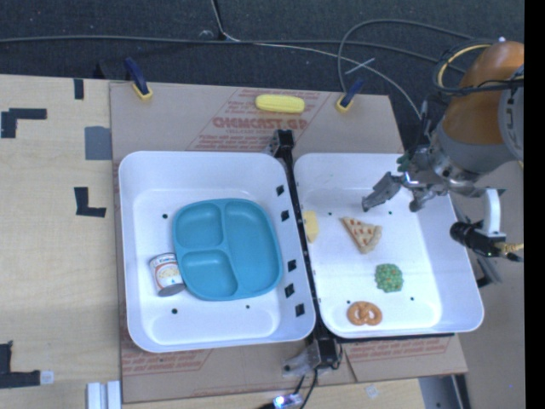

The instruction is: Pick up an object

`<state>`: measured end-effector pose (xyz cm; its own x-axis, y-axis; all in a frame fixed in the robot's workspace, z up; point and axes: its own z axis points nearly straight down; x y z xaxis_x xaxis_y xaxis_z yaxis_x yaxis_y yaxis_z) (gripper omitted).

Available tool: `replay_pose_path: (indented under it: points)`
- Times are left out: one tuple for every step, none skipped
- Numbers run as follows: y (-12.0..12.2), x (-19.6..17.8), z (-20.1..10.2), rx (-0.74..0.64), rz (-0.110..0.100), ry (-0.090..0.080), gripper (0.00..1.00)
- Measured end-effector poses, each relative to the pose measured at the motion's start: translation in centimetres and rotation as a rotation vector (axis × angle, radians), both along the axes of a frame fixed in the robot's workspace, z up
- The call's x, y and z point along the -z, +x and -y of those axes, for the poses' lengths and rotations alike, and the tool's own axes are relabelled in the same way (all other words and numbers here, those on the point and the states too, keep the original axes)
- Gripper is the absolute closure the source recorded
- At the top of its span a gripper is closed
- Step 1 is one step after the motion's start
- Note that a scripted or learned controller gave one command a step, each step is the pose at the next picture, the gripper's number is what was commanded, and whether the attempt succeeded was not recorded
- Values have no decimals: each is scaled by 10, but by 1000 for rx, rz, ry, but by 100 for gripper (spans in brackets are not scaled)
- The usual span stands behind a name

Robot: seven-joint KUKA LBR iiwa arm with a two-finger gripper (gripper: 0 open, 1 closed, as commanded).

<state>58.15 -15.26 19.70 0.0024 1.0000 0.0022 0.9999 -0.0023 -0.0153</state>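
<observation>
While my claw (pixel 398 192) hangs spread wide and empty above the right bin (pixel 443 313), I should center over the waffle wedge (pixel 361 233) before descending.

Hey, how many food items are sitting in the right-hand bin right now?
4. A yellow piece against the bin's left wall, a waffle slice near the middle, a green broccoli below it, and a pretzel by the front edge.
</observation>
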Motion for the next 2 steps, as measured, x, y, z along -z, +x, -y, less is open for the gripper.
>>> replay_pose_path:
  points:
    - [3, -8, 0, -4, 14, -2, 0]
    - [8, 54, 2, -3, 9, -2, 0]
